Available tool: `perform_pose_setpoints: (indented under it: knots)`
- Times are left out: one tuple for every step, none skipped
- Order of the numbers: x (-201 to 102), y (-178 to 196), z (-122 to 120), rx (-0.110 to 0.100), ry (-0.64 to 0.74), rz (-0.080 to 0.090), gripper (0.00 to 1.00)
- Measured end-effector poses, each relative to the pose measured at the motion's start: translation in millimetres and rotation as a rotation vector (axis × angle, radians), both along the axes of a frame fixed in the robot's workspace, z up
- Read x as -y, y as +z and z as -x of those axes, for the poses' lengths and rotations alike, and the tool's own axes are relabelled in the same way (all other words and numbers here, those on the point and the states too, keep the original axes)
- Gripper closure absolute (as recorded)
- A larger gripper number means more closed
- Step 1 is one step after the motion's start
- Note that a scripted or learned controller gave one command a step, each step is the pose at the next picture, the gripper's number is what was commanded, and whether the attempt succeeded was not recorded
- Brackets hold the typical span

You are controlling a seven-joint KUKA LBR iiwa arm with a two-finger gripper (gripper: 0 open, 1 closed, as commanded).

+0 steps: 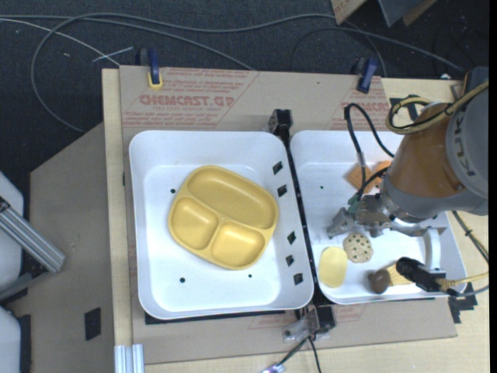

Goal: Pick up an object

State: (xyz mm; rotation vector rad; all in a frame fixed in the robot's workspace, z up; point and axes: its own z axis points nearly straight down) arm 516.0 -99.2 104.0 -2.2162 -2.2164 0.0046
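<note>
In the right bin [326,150] lie a round speckled cookie [358,247], a pale yellow oval piece [333,266], a small brown lump [379,280] and an orange piece [359,176] partly hidden by the arm. My gripper [342,222] hangs low over the middle of this bin, just up and left of the cookie. Nothing shows between its jaws, and the wrist hides how they stand.
The left bin [147,208] holds a yellow divided plate [223,216]. A black divider [291,200] runs between the two bins. The grey and orange arm [435,169] covers the right bin's right half. Cables lie on the dark floor behind the bench.
</note>
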Motion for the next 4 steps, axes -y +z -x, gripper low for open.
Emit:
perform_pose_setpoints:
  knots:
    - [0.5, 13.9, -1.3, 0.006, -0.001, 0.001, 1.0]
    - [11.1, 68.4, -0.8, 0.013, -0.001, 0.004, 1.0]
    - [11.2, 114.8, -2.4, 0.014, 0.001, 0.004, 1.0]
    - [-42.6, 125.9, -14.7, 0.01, 0.006, 0.001, 1.0]
